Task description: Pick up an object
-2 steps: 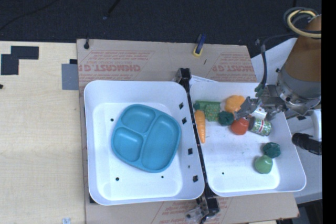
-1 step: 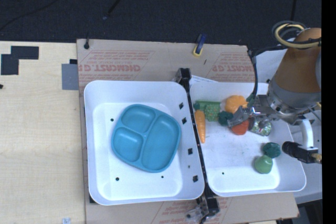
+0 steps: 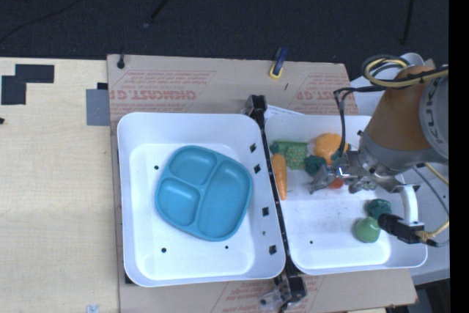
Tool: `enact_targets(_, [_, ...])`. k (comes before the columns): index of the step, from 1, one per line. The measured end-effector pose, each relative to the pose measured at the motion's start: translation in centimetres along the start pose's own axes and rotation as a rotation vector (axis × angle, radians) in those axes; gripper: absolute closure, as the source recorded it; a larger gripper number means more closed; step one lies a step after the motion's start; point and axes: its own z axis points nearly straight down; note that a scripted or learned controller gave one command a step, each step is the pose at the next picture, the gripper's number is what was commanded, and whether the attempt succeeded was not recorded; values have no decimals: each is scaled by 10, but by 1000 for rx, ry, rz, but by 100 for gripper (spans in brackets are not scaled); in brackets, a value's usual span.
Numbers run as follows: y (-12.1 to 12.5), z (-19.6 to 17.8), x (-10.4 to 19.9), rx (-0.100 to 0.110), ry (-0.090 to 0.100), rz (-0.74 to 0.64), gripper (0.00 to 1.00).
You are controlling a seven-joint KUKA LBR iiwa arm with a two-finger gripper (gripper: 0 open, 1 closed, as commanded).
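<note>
A: Obs. — the grey arm with the orange band reaches in from the right over the right-hand shallow white bin [image 3: 344,249]. The two-finger gripper [image 3: 327,179] sits low, near the bin's upper middle. Whether its claw is wide or narrow I cannot tell; the metal parts blur together there.

B: Candidates near it?

A: A long orange plastic carrot [image 3: 279,175] lies along the left wall of that bin. A knobbly green toy vegetable [image 3: 293,153] lies just beside the carrot's upper end. A rounded orange toy fruit [image 3: 327,144] is just above the gripper, and a small teal piece [image 3: 315,164] touches or nearly touches the gripper's left side. A pale green round toy [image 3: 366,230] and a dark green lump [image 3: 379,208] lie near the bin's lower right.

B: Handling?

A: Judgement: all look like hollow toy food, so light, stiff and smooth enough to squirt out of a pinch. Take the carrot across its narrow width at mid-length; the round ones need a grip across the widest part.

B: Left bin?

A: It holds a blue three-compartment plastic plate [image 3: 204,192]. It is flat and lies well apart from the gripper, so a poor target.
</note>
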Motion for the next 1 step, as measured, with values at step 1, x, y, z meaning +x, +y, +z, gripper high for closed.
enact_targets(1, [0,51,2,-4,-1,1,0])
